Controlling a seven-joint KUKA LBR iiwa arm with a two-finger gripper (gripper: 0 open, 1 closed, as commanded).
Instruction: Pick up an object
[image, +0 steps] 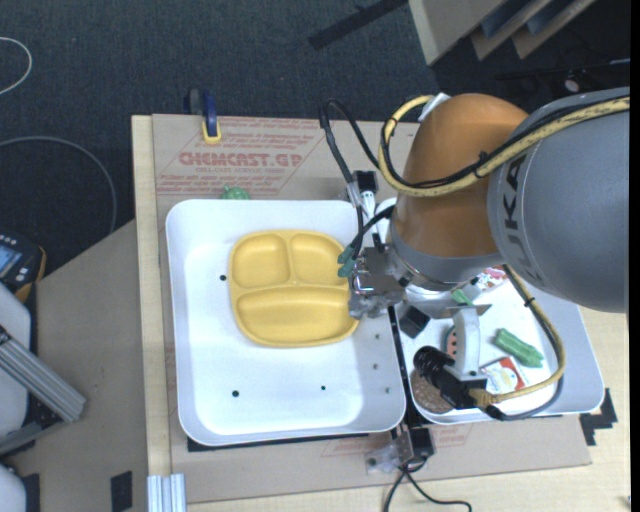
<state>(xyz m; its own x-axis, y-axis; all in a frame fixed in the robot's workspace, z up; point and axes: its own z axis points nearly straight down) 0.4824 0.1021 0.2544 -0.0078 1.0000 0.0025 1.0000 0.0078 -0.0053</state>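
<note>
Robot arm looms over both bins, placing its end effector at the yellow tray's right rim for pickup; finger state indeterminable.

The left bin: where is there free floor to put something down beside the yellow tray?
In the left bin, bare floor runs along the near wall below the yellow divided tray and down the strip left of it. The right bin is crowded with small items, and the arm hangs over it.
</note>
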